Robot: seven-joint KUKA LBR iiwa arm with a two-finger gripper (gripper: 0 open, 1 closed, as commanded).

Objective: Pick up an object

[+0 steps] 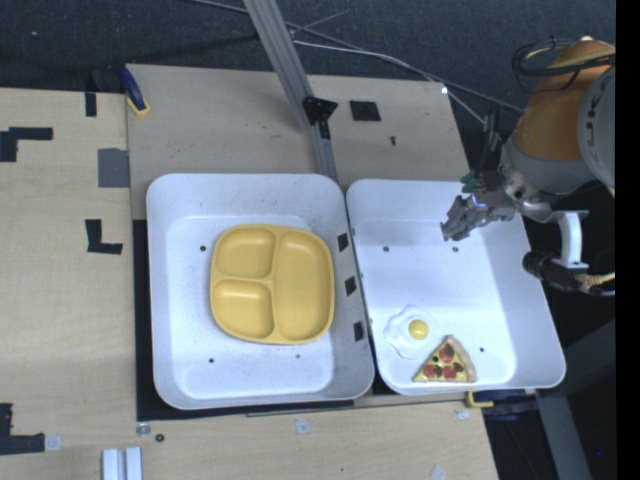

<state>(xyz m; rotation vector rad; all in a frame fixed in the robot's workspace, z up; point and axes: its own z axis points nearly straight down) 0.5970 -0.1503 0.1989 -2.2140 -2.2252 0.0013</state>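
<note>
In the right bin (520,298), a toy fried egg (410,331) lies near the front, white with a yellow yolk. Touching its right front side is a toy pizza slice (447,362) with red toppings. My gripper (458,224) hangs over the back part of the right bin, well behind both toys, pointing down and to the left. I see nothing between its fingers. The left bin (180,268) holds a yellow divided plate (272,283) with three compartments.
A slanted metal pole (290,58) runs down from the top to the gap between the bins. Cables cross the dark floor behind the bench. Black clips (350,286) sit along the divider between the bins.
</note>
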